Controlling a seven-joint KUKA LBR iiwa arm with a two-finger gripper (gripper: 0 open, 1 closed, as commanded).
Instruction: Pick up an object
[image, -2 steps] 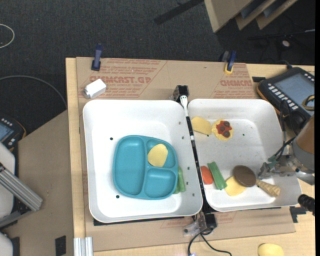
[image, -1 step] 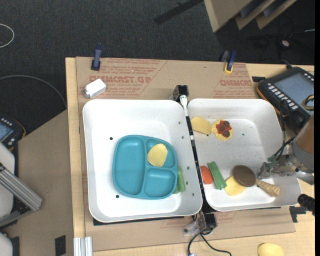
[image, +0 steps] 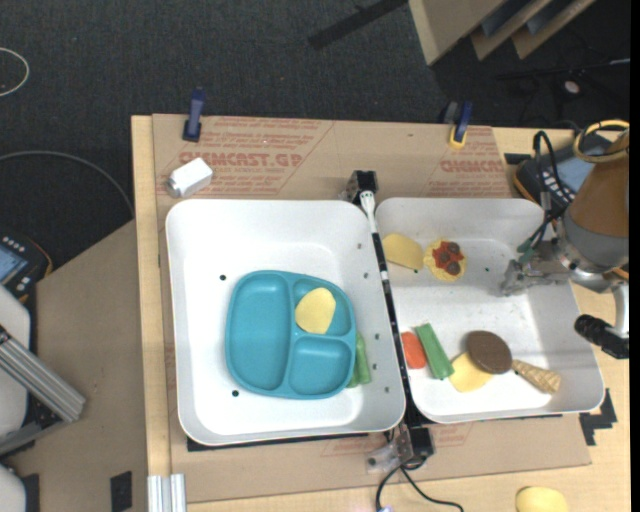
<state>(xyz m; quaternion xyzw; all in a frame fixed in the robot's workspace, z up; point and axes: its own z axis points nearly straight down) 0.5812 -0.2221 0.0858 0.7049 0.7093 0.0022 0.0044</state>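
The right bin (image: 470, 215) holds several toy foods. A yellow piece (image: 403, 250) and a small round piece with red topping (image: 446, 258) lie near its far side. An orange-red block (image: 412, 349), a green stick (image: 434, 350), a brown disc (image: 488, 350), a yellow wedge (image: 466, 375) and a tan cone (image: 538, 376) lie near its front. My gripper (image: 518, 274) hangs low over the bin's right part, to the right of the red-topped piece and apart from it. Nothing shows in its grasp.
The left bin (image: 200, 240) holds a teal divided plate (image: 262, 335) with a yellow piece (image: 316, 310) on it and a green piece (image: 360, 362) at the plate's right edge. A white block (image: 190, 177) lies on the cardboard behind the left bin.
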